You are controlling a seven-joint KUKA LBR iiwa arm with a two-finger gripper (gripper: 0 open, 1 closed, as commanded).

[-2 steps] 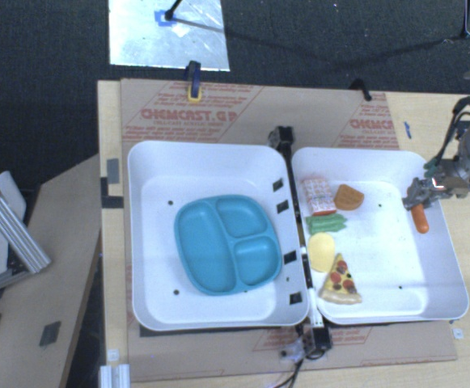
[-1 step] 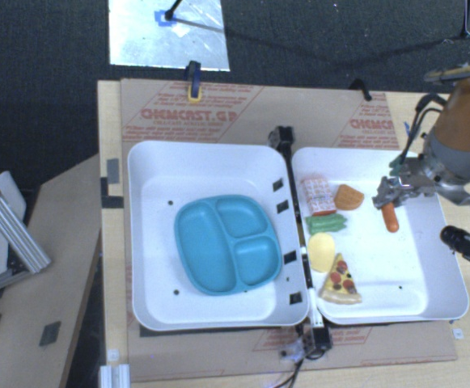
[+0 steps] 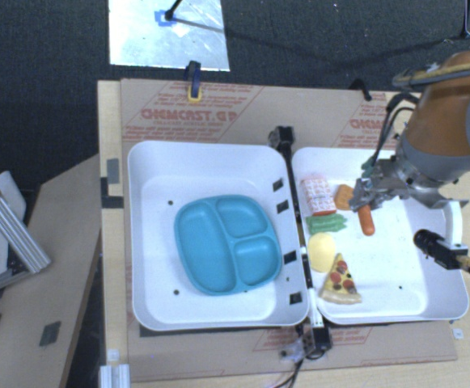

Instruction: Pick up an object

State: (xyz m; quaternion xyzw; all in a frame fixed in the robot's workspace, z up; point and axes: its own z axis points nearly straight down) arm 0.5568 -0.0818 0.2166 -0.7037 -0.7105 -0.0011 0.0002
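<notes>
From the camera above the bench, two white bins are seen side by side. In the left bin (image 3: 150, 217) a blue plate (image 3: 225, 243) with three sections lies flat, and nothing is seen on it. The toy food is all kept in the right bin (image 3: 412, 293), most likely so that the arm can reach it from its own side.

A pink and white packet (image 3: 316, 194) is placed close to the wall between the bins. Just below it a small green piece (image 3: 327, 224) is seen, then a pale yellow lump (image 3: 322, 251), then a pizza slice (image 3: 341, 282) near the front. A small orange piece (image 3: 344, 196) lies beside the packet.

The gripper (image 3: 366, 201) is lowered into the right bin, right over an orange carrot-like stick (image 3: 368, 220). The top of the stick is hidden under the gripper, so whether it is pinched cannot be told, and how wide the hand is spread cannot be told either. The stick looks to be resting on the bin floor, so the pick is judged not yet done
</notes>
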